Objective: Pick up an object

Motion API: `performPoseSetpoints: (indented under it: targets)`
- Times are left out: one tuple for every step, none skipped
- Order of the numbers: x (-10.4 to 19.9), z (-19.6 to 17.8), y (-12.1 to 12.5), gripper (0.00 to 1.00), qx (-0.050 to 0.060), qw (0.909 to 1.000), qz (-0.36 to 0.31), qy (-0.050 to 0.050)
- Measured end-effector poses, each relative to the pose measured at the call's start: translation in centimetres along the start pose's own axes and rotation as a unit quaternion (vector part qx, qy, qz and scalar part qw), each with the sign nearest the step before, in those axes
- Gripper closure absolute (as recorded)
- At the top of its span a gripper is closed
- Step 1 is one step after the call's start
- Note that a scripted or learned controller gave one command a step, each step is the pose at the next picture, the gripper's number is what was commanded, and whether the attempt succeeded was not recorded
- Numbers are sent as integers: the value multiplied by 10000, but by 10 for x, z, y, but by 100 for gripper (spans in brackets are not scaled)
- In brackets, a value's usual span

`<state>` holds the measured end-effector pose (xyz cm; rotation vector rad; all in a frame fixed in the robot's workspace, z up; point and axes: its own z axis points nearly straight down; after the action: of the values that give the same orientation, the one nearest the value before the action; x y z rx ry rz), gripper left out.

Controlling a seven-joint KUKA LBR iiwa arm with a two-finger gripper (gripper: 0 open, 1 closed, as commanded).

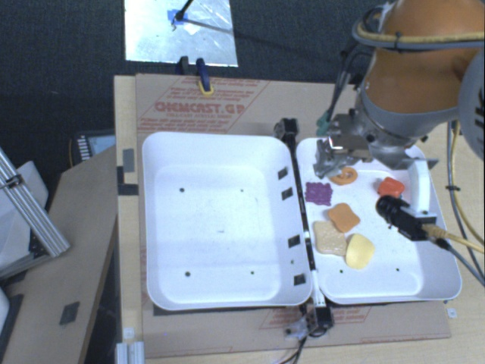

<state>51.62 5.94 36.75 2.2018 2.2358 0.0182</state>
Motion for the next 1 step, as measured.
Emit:
performPoseSetpoints:
  targets:
    - [53,-127,-1,100,-33,10000,21,2]
